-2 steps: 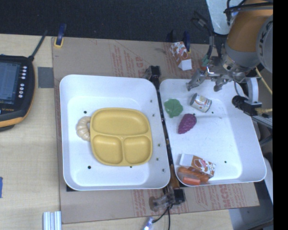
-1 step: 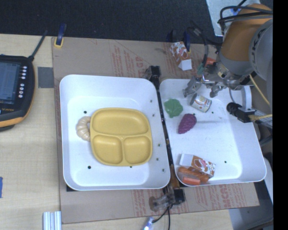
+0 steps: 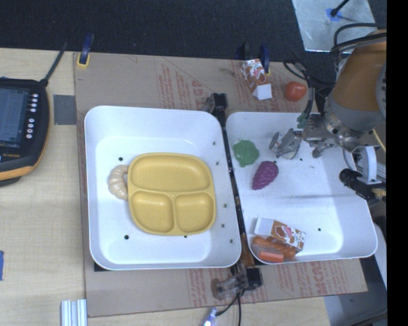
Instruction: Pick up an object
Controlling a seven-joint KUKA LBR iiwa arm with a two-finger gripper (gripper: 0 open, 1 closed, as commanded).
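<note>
1. Camera view looks down on two white bins side by side on the bench, the left bin point(image 3: 98, 182) and the right bin point(image 3: 340, 229).
2. Reaching in from the right, the grey arm point(image 3: 357, 90) shows its orange band, and the gripper point(image 3: 285, 145) hangs over the upper part of the right bin.
3. Its fingers point(image 3: 277, 143) are spread apart, with nothing between them.
4. Just left of the gripper lies a green toy point(image 3: 245, 152), close to the bin's left wall.
5. Below that, a bunch of purple grapes point(image 3: 264, 174) sits near the green toy, a little apart from the fingers.
6. Down in the near left corner of the right bin, a snack packet point(image 3: 280, 235) lies on top of an orange carrot point(image 3: 268, 250).
7. Over in the left bin, a yellow divided plate point(image 3: 170, 192) takes the middle, and a pale bread roll point(image 3: 116, 180) touches its left edge.
8. Outside the bins, a small carton point(image 3: 256, 77) and a red tomato point(image 3: 296, 90) rest on the cardboard behind the right bin.
9. Far left, a tablet controller point(image 3: 13, 128) sits on the bench.
</note>
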